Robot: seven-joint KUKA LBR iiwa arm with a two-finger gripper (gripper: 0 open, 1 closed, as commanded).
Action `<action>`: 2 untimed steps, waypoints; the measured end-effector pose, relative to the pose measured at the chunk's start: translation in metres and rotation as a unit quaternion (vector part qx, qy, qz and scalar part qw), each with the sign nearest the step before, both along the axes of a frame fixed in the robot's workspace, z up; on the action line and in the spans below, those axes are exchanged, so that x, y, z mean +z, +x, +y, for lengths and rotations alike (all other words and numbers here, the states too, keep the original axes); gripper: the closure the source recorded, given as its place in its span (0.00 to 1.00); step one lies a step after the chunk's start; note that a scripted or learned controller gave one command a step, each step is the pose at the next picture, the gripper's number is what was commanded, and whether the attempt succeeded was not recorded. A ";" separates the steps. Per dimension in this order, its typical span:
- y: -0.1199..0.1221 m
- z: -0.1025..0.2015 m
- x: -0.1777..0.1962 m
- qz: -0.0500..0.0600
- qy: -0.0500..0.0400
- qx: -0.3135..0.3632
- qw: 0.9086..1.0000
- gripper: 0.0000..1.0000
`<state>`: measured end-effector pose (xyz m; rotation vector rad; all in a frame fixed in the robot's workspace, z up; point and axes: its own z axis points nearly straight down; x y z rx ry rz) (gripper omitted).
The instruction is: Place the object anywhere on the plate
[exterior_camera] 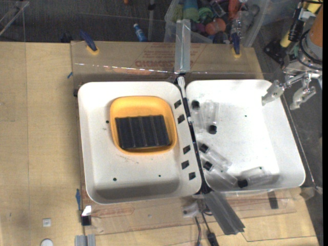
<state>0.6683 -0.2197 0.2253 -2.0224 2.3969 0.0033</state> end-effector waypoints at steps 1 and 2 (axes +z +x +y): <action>-0.002 0.000 -0.010 0.000 0.000 0.159 0.987 0.00; -0.001 0.018 -0.008 -0.001 0.000 0.308 0.951 0.00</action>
